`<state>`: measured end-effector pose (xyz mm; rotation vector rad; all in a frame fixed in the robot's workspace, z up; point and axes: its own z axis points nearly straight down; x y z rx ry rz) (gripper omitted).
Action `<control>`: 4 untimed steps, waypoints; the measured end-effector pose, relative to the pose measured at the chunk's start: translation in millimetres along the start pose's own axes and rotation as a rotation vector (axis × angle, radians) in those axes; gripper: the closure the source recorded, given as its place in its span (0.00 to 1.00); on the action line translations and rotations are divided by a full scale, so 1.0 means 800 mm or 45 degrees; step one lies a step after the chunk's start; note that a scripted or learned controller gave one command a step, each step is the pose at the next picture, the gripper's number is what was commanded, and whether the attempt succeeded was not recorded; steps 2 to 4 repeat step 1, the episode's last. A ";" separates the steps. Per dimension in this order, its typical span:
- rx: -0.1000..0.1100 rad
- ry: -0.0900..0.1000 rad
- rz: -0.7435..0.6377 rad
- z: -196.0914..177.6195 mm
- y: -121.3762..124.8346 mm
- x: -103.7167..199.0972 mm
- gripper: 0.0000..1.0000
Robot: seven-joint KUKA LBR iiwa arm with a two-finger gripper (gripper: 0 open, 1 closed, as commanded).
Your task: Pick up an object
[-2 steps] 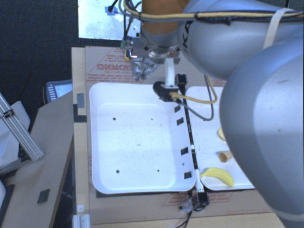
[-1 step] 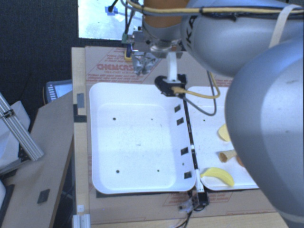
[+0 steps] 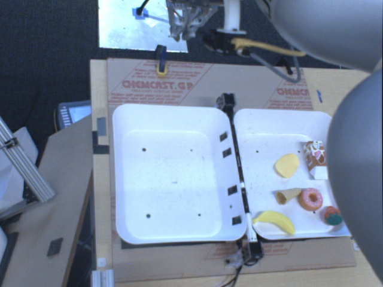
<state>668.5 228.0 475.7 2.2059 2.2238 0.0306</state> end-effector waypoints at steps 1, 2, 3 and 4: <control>0.041 -0.014 0.010 0.254 -0.007 -0.002 1.00; 0.041 -0.014 0.010 0.254 -0.007 -0.002 1.00; 0.041 -0.014 0.010 0.254 -0.007 -0.002 1.00; 0.041 -0.014 0.010 0.254 -0.007 -0.002 1.00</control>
